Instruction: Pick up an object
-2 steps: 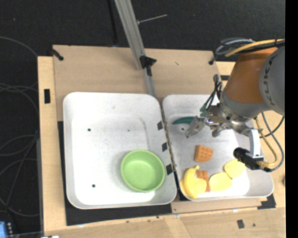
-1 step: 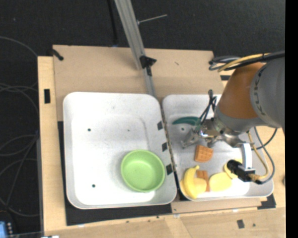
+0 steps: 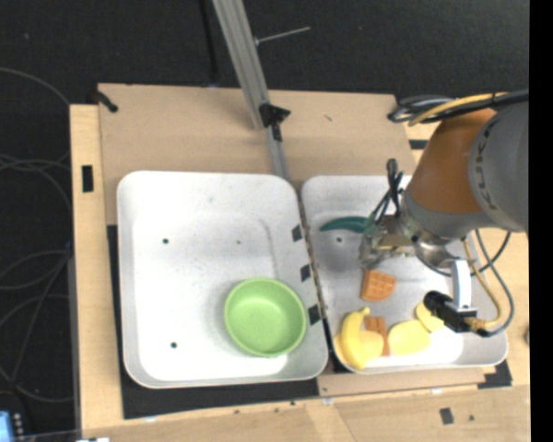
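Item: orange waffle-patterned piece (image 3: 378, 286), small, flat and roughly square, lying on the floor of the right bin (image 3: 336, 201). All positions are given from this piece. Directly above it, close or touching, the gripper (image 3: 380, 250) is seen; whether its fingers are spread or closed cannot be told from this angle, and nothing is seen held between them. Below the piece, against the bin's near wall, yellow toys (image 3: 355, 339) are clustered with a second small orange bit (image 3: 375, 324) among them. Up and to the left lies a dark green item (image 3: 346, 224). Far to the lower left, in the other bin, a green bowl (image 3: 265, 316) is found. Handling, as judged: light, probably stiff plastic, ridged and not slippery; best taken across two opposite edges, since it lies flat.
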Tool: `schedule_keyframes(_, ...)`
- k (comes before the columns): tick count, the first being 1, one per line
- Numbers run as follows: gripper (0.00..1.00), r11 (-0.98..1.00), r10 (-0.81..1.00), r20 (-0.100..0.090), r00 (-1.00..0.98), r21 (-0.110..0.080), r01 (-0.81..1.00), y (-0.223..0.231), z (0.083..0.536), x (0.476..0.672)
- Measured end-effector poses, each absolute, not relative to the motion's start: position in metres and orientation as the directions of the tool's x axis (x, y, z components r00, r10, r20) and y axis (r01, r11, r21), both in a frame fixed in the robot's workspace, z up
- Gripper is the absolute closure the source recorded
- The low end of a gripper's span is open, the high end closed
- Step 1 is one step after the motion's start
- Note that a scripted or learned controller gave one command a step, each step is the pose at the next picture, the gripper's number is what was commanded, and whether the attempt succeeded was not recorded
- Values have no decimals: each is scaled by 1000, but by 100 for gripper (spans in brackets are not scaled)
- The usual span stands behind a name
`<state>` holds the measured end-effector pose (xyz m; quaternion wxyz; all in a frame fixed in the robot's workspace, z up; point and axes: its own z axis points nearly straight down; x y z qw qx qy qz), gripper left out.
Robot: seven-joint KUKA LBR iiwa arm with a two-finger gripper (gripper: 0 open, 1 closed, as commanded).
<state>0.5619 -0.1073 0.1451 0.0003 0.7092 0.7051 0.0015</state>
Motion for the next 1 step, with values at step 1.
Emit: schedule_keyframes(1,100,-4,1000,-1,4,6,1000,-114,193,557)
